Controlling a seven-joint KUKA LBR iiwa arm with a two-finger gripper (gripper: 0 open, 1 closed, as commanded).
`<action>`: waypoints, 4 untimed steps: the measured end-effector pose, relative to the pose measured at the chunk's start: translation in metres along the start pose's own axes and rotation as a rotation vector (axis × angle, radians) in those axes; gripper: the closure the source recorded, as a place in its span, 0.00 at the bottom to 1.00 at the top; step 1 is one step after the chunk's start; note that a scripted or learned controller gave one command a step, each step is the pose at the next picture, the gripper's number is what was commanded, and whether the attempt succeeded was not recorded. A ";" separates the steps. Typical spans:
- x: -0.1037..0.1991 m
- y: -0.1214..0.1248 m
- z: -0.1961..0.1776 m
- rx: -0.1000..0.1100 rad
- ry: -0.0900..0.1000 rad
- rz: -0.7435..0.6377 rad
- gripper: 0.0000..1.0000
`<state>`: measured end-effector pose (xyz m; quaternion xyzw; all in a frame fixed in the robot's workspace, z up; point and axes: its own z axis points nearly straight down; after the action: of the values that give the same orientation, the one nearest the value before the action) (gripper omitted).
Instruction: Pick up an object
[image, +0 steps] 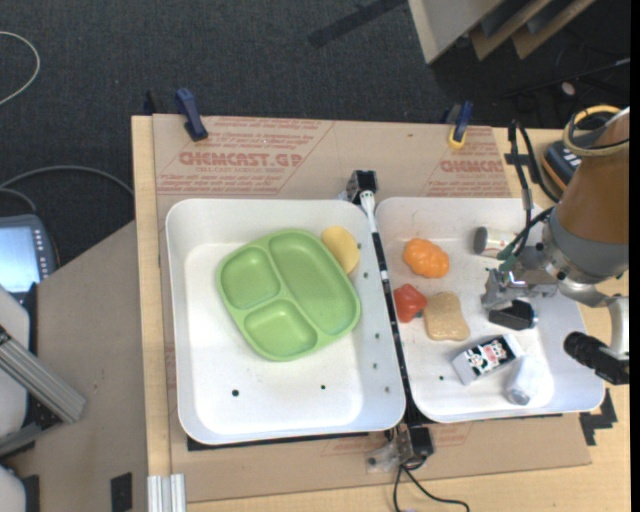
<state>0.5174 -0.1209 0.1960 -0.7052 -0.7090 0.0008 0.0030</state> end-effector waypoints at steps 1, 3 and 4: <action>0.045 -0.039 0.012 -0.001 -0.001 0.004 1.00; -0.058 -0.025 0.098 -0.006 -0.005 0.005 1.00; -0.105 -0.039 0.112 -0.004 -0.004 0.009 1.00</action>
<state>0.4779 -0.2263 0.0840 -0.7084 -0.7058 0.0008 -0.0001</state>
